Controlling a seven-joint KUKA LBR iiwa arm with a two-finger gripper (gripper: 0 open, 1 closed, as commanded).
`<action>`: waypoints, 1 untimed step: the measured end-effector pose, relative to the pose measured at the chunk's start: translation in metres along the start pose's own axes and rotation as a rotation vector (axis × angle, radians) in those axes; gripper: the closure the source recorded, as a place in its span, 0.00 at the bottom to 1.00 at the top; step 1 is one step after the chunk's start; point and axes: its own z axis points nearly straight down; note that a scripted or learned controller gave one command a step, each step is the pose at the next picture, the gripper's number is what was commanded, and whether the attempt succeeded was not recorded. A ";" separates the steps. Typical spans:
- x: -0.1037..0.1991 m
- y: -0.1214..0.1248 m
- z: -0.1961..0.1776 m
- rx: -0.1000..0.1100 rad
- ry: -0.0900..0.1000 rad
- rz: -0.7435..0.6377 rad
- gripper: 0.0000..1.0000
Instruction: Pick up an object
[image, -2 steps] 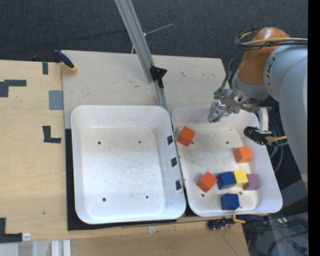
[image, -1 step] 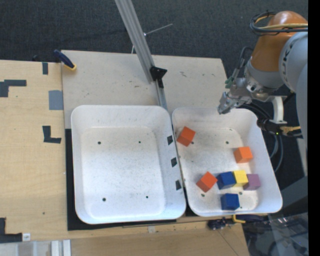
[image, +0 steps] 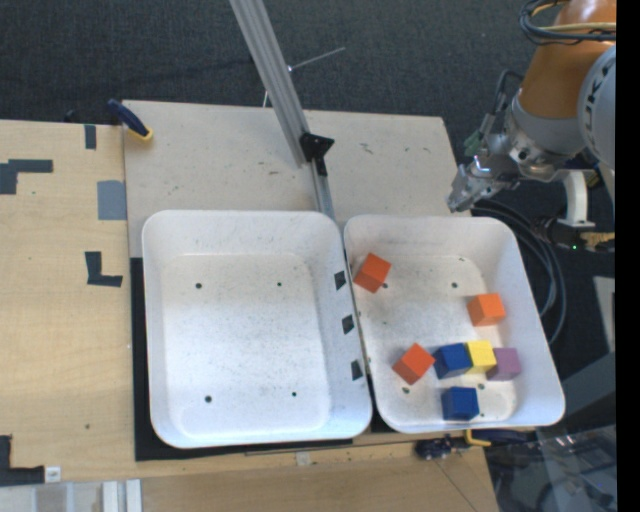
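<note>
The right bin (image: 520, 262) holds several small blocks. An orange one (image: 372, 271) lies near its left wall, another orange one (image: 486, 309) near the right wall. A third orange block (image: 413, 363), two blue blocks (image: 452, 359) (image: 460, 402), a yellow one (image: 482, 354) and a purple one (image: 505, 363) cluster at the front. My gripper (image: 462, 194) hangs above the bin's back right corner, beyond the rim and apart from every block. Nothing shows between its fingers.
The left bin (image: 160, 240) sits beside the right one, sharing a middle wall. A slanted metal rail (image: 280, 85) runs down to the bins' back edge. Black cables (image: 560, 270) lie to the right of the right bin.
</note>
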 end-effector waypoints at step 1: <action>0.001 0.001 -0.023 0.002 0.001 0.000 1.00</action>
